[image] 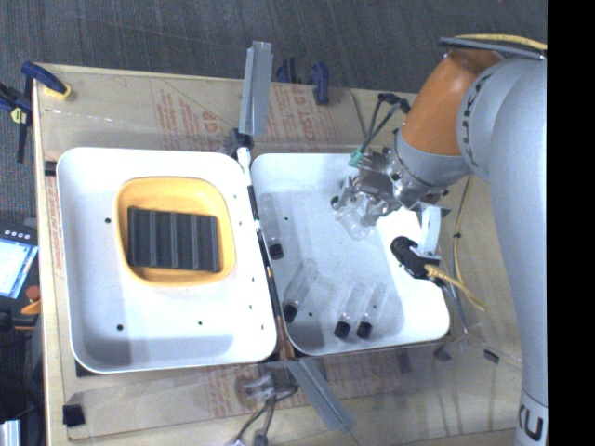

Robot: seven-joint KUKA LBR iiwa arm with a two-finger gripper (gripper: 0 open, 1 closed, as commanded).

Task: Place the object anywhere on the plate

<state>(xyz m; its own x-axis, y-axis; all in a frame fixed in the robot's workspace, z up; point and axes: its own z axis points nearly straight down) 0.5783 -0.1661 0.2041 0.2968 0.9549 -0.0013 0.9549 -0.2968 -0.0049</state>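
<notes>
1 clear plastic object (356, 214) sits at the gripper (364, 203) over the right bin (307, 184); cannot tell if it's clamped (glare, clutter). Plate (177, 193) with its dark ribbed insert (175, 240) sits in the left bin (84, 249). Risk: weak hold on slick plastic, drops mid-transfer.

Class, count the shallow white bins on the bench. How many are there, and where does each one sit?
2. The left bin holds a yellow plate with a dark ridged insert. The right bin sits beside it, under the claw.
</notes>
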